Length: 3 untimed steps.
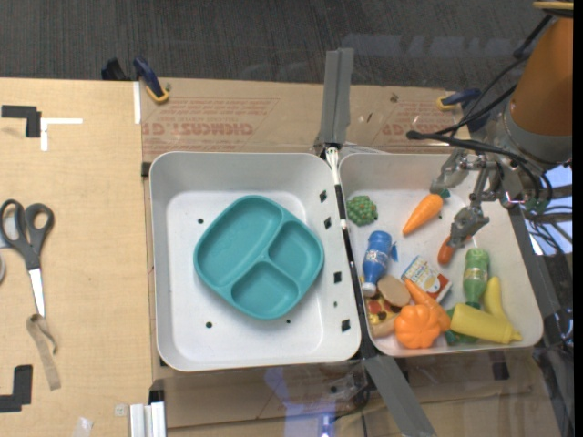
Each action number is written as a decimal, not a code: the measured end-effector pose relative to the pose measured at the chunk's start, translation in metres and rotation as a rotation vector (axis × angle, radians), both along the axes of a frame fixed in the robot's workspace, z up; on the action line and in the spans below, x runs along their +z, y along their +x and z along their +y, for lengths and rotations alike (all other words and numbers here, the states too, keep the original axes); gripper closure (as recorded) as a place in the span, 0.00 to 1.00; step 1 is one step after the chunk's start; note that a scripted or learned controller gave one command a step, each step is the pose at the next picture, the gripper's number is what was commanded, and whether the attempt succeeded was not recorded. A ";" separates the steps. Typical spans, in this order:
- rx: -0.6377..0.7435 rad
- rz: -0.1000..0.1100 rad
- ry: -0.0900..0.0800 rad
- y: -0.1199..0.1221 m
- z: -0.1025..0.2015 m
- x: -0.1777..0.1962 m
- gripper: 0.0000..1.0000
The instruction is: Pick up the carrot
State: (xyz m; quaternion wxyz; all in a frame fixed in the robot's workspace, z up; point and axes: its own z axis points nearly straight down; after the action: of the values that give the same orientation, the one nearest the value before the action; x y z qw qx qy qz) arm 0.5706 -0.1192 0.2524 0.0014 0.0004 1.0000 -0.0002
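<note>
Claw (465, 209): over right bin (527, 271), fingers apart, holding nothing | carrot (423, 214): on bin floor, just left of claw, tilted | left bin (162, 271): teal tray (260, 257)

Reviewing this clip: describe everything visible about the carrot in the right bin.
The carrot is a small orange toy, plastic by its look, with a green nub at its thick end. It lies on the floor of the right bin, tilted, thick end up-right, tip pointing down-left. Nothing touches it. The gripper sits just to its right, not holding it; the green broccoli-like piece lies to its left.
</note>
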 end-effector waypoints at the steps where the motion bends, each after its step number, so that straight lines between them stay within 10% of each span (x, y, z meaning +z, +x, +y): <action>1: 0.104 -0.004 -0.001 0.027 -0.019 -0.152 0.00; 2: 0.107 -0.007 -0.002 0.028 -0.018 -0.141 1.00; 3: 0.106 -0.007 -0.002 0.028 -0.018 -0.141 0.00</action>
State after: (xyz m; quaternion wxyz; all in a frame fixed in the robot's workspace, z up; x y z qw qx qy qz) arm 0.5988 -0.1375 0.1115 0.0050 -0.0528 0.9986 -0.0011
